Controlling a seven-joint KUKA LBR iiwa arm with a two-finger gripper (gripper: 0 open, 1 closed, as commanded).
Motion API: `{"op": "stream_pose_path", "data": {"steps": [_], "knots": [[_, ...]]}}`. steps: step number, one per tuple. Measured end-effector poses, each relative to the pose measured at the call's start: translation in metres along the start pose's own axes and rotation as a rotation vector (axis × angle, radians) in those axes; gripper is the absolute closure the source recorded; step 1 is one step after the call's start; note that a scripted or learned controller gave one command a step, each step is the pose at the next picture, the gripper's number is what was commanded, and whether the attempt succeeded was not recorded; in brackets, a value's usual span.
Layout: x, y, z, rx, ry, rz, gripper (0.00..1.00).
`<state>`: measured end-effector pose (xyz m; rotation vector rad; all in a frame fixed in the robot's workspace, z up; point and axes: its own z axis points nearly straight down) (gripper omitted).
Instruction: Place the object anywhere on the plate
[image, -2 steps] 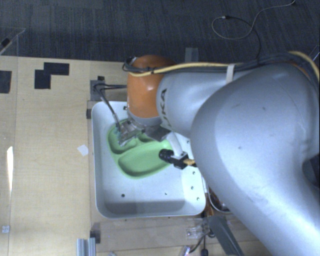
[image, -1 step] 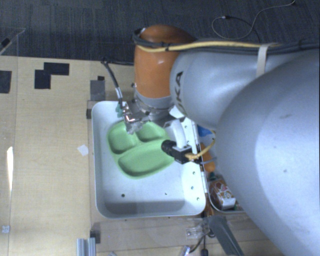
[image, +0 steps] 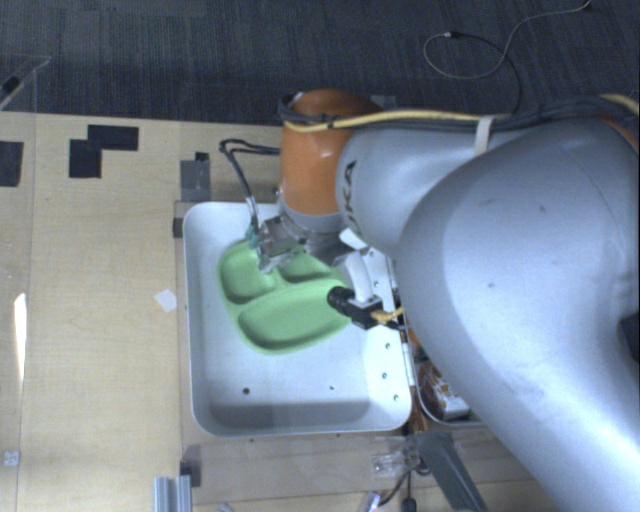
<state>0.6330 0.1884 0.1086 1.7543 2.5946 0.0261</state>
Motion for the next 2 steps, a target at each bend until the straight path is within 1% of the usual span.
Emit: {"op": "stream_pose_path", "data": {"steps": [1,2], "knots": [[0.005,0.006,0.007,-0.004,-0.015,-0.139,1.00],[-0.008,0.037,0.011,0.017,0.010,0.099,1.00]]}}
